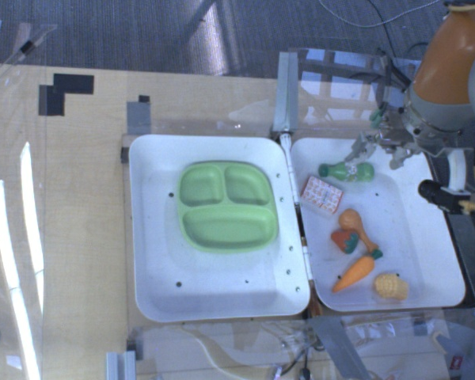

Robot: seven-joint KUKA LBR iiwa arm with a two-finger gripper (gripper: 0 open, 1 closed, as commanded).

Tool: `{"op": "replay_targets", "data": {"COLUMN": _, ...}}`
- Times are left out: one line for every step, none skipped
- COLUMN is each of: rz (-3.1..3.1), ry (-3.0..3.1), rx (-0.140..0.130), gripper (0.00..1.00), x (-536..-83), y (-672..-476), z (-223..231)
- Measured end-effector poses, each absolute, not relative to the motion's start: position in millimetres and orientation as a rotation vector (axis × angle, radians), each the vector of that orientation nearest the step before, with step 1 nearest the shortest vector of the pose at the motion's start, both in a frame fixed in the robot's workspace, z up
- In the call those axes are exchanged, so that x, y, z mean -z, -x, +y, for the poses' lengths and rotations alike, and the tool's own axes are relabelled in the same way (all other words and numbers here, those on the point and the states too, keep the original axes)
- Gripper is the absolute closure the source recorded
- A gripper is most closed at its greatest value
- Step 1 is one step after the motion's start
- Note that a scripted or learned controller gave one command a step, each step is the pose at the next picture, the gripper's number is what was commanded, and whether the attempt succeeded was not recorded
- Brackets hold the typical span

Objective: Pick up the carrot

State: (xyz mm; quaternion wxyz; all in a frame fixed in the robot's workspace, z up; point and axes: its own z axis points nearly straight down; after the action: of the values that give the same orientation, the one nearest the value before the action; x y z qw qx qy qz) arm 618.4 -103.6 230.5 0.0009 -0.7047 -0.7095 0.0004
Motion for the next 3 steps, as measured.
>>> {"op": "replay_targets", "data": {"rz": -2.123, "ry": 2.313, "rx": -0.002, "gripper": 0.00, "x": -149, "y": -576.1, "z": -137}}
{"op": "replay_targets", "data": {"rz": -2.337, "ry": 2.112, "rx": 0.009, "gripper": 0.00, "x": -88, "y": -550.6, "z": -117}}
{"op": "replay_targets", "data": {"rz": -2.339, "ry": 2.112, "rx": 0.015, "gripper": 1.00, "x": -98, "y": -553.1, "z": -115}}
